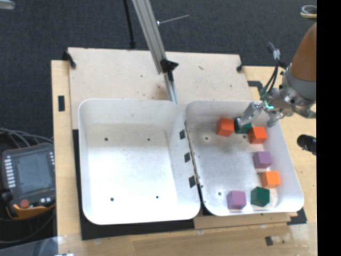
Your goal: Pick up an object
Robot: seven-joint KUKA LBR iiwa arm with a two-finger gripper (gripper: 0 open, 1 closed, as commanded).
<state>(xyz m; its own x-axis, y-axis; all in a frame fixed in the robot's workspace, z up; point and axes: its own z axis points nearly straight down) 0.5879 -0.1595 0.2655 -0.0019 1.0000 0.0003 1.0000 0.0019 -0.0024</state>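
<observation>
- The gripper (pixel 246 122) hung between two orange cubes (pixel 225 127) (pixel 257 134); how far it spread, I could not tell.
- Smooth white right bin (pixel 285 159), cubes toward three o'clock.

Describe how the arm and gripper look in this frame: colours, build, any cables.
The arm shows an orange-brown band above a grey wrist. The gripper is silver-grey metal with slim fingers, a small teal glow near its base, and thin dark cables looping along the wrist.

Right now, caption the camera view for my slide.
Gripper low in right bin between two orange blocks; four more blocks along its right side.
</observation>
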